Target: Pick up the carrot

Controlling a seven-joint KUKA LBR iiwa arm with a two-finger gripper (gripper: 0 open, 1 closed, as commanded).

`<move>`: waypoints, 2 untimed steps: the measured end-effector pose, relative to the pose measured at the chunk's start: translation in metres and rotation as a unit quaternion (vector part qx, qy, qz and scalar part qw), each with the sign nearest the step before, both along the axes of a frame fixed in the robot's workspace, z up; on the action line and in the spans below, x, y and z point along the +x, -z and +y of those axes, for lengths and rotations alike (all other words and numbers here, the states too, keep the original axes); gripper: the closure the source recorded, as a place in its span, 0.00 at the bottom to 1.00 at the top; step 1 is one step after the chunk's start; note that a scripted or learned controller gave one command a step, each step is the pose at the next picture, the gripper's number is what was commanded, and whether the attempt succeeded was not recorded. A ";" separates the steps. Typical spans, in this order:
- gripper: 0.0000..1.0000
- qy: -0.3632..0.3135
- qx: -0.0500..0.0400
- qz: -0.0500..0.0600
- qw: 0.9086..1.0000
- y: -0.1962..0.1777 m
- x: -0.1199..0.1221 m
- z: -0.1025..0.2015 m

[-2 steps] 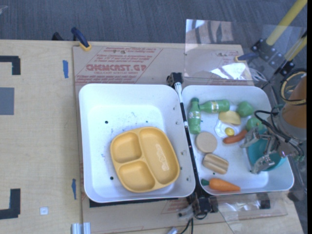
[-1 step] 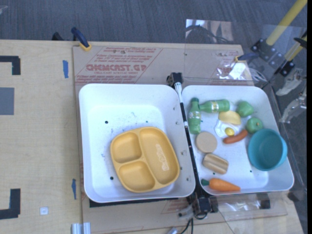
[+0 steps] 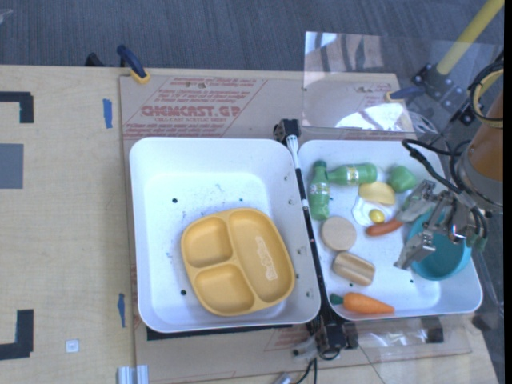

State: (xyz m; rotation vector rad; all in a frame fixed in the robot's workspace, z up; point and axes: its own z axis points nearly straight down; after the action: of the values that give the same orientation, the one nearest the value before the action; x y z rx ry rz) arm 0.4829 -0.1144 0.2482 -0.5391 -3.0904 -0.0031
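Orange carrot (image 3: 367,303) lies along the near edge of the right bin (image 3: 460,298), just below a bread roll (image 3: 354,268). Over the teal bowl (image 3: 442,262) hovers the gripper (image 3: 418,232), fingers spread apart, holding nothing.

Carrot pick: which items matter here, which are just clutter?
Job:
carrot, at the right bin's near edge
pincer, over the teal bowl

Clutter:
yellow divided plate in the left bin
green bottles
fried egg
sausage
bread roll
round cookie
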 end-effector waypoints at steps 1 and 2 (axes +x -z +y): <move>0.00 0.146 -0.001 0.002 0.989 0.083 0.020 -0.014; 0.00 0.175 -0.001 0.001 0.985 0.066 0.003 0.057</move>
State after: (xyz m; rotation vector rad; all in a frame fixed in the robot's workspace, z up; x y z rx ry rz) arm 0.4859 -0.0570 0.1825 -1.0713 -2.9482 -0.0014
